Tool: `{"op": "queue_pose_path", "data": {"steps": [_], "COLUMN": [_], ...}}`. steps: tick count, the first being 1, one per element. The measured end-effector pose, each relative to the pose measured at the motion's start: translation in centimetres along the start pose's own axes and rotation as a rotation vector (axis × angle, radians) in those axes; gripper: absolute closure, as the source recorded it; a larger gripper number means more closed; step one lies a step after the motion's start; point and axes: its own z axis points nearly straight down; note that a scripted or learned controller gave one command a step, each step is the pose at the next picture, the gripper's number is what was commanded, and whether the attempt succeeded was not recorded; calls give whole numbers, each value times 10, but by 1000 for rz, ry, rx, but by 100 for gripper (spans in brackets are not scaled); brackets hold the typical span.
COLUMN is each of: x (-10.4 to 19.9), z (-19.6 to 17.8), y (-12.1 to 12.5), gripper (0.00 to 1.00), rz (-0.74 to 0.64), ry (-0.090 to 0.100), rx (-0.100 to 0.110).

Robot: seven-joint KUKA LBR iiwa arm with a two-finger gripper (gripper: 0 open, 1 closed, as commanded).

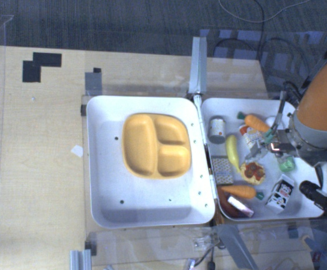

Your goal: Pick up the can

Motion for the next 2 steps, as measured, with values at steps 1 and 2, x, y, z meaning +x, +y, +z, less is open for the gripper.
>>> {"op": "queue_pose_path", "data": {"steps": [1, 2], "x": [2, -12], "z": [107, 113], "y": [-19, -17], "gripper": [0, 0], "rz": [35, 118], "ry": [-1, 3], "rx": [-4, -10]}}
